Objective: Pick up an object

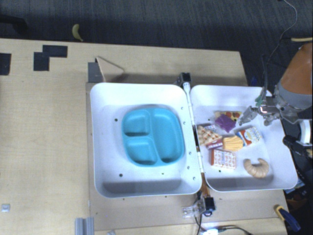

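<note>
The right bin [279,177] holds several toy food items. Among them are a purple piece [226,122], a waffle [208,135], an orange block [233,143], a red-and-white checked pack [223,158], a small white carton [250,134] and a tan croissant [257,167]. My gripper [259,116] hangs over the bin's upper right part, just above the carton and to the right of the purple piece. Its fingers [248,114] stand open with nothing between them.
A blue divided plate [152,136] lies in the left bin [105,131]. A ridge [192,126] separates the two bins. Black tape marks [49,57] lie on the bench at the far left, and a cable connector [205,205] sits below the bins.
</note>
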Robot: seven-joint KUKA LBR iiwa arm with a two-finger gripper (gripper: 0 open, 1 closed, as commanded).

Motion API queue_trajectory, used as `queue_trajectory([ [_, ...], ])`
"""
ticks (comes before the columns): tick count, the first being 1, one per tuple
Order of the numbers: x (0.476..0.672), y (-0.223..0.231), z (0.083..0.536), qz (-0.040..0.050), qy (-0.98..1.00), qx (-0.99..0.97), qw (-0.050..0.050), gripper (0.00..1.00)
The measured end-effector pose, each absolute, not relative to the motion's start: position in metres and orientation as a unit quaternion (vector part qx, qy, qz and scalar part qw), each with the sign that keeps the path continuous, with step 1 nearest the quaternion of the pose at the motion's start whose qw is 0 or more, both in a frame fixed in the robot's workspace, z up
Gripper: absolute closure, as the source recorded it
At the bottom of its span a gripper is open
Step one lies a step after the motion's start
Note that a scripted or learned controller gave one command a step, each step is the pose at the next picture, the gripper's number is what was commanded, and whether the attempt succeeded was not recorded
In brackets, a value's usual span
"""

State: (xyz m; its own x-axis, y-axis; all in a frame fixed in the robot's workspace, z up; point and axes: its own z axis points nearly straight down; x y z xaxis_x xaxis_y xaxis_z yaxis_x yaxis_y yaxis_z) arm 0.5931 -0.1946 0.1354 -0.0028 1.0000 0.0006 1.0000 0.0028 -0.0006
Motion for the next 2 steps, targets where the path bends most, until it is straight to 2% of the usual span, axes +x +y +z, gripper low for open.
queue_trajectory([
  [1,0.534,-0.150,0.090,-0.0037,-0.707,-0.707,-0.009,0.00],
  [2,0.537,-0.151,0.104,-0.0058,-0.708,-0.706,-0.014,1.00],
])
